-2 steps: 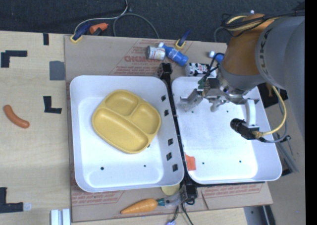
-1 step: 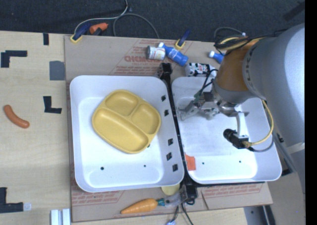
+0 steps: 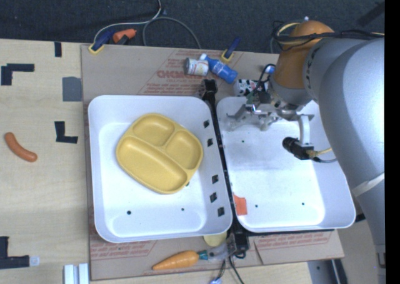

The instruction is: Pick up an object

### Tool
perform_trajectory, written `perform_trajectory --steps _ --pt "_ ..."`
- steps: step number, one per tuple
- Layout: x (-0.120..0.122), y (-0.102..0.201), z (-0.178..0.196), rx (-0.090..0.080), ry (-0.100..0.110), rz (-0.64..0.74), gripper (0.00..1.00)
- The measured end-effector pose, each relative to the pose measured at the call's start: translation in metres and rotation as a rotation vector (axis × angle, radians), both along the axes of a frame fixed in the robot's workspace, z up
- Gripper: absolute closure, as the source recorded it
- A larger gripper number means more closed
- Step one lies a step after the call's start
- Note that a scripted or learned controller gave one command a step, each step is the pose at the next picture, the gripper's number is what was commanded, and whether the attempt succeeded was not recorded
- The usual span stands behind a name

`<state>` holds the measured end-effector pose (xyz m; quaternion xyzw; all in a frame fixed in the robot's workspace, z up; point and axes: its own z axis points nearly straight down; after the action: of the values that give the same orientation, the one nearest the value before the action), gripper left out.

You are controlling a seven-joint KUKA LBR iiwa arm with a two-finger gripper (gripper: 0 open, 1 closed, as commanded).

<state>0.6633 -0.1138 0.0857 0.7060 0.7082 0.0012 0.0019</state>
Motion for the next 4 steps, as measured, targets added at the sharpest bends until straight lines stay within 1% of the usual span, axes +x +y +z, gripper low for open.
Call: perform_trajectory --steps 1,2,4 --pt "-0.034 0.019 0.001 -0.002 0.001 -0.002 0.0" --pt "0.007 0.014 0.0 0.001 0.002 0.0 0.0" --pt "-0.017 0.017 0.0 -0.002 0.001 -0.002 0.0"
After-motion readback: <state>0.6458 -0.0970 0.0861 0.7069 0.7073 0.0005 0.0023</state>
